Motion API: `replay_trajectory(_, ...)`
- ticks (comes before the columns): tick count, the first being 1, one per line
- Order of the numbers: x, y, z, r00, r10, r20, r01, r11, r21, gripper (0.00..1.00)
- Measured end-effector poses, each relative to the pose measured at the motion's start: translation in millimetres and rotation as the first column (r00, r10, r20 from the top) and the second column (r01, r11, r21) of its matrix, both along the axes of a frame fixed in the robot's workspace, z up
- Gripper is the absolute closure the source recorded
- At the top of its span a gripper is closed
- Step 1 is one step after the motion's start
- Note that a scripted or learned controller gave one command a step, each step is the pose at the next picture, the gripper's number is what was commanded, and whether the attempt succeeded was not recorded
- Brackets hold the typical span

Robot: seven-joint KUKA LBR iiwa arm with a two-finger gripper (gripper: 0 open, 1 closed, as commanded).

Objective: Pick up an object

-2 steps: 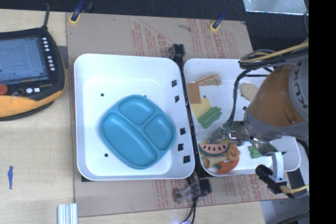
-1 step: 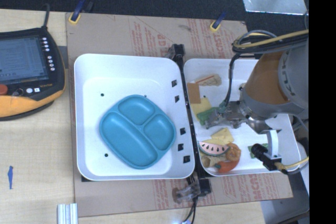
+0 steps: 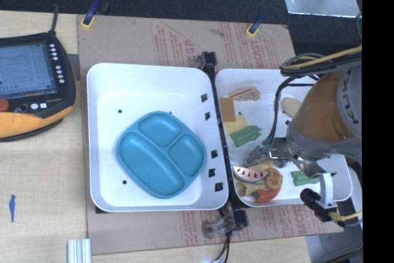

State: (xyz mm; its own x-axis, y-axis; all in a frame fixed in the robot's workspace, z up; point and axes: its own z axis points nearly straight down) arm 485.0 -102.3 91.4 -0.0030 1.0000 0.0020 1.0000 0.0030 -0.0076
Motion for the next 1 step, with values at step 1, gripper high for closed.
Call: replay_trajectory(1,5.6,-4.5,16.8,1.0,-0.002,0.016,0.002,1.0,-0.007,1.0)
